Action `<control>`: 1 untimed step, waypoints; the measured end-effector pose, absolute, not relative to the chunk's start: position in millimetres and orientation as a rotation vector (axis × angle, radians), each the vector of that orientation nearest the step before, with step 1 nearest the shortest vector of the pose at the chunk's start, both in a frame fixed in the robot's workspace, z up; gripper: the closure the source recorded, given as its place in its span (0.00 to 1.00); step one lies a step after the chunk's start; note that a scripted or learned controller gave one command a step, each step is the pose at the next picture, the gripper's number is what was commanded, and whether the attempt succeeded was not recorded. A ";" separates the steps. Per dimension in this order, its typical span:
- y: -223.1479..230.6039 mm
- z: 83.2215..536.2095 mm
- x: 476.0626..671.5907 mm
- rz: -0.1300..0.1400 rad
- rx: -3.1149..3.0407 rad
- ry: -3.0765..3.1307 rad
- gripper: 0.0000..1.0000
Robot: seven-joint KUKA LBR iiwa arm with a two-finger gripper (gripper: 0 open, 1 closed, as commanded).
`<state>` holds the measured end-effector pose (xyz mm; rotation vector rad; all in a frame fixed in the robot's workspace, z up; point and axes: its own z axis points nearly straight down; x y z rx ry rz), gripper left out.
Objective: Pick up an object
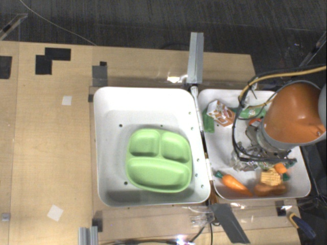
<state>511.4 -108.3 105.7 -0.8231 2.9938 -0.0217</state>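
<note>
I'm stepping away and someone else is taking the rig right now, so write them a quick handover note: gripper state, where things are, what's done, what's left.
Gripper: low over the right bin, near its front; the arm's orange band hides much of it, so a grasp can't be confirmed.
Right bin: carrot by the front left corner, a brown piece and a waffle-like piece beside it, a snack packet at the back left.
Left bin: green divided plate lying flat.
Done: arm is down among the objects.
Left: grasp one object and lift it.
</note>
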 end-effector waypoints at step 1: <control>-127.8 212.6 536.7 -0.012 -0.728 3.038 1.00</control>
